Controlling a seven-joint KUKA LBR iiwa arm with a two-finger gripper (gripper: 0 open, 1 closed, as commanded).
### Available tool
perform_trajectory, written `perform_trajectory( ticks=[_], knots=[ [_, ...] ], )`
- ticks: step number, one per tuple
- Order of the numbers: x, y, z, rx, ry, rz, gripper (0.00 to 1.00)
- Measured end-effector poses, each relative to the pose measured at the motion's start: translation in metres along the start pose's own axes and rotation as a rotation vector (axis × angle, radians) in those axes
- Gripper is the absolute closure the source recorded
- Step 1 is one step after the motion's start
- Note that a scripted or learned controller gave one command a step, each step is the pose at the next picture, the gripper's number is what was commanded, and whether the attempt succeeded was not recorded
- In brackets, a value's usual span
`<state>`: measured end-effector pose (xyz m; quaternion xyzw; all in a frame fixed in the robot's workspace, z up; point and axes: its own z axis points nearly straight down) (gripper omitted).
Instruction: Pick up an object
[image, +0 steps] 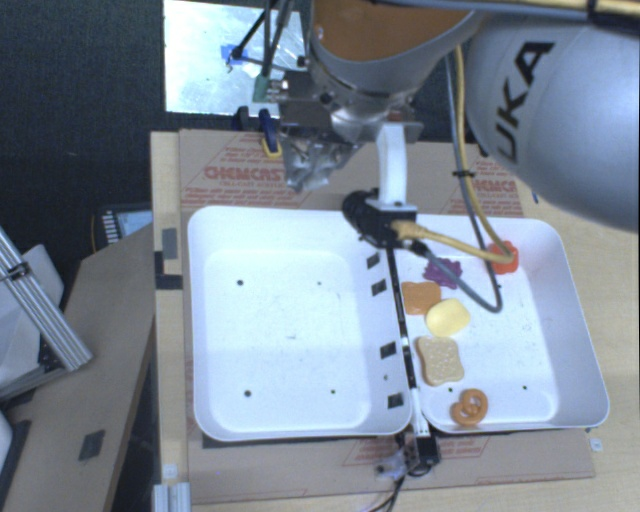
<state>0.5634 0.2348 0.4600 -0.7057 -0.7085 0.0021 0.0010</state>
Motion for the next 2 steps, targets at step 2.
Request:
perform_trajectory(
  ticks=[2],
  knots=[
    [-0.0006,-0.0133,-0.075,-0.007,0.003,0.001,1.0]
  ],
)
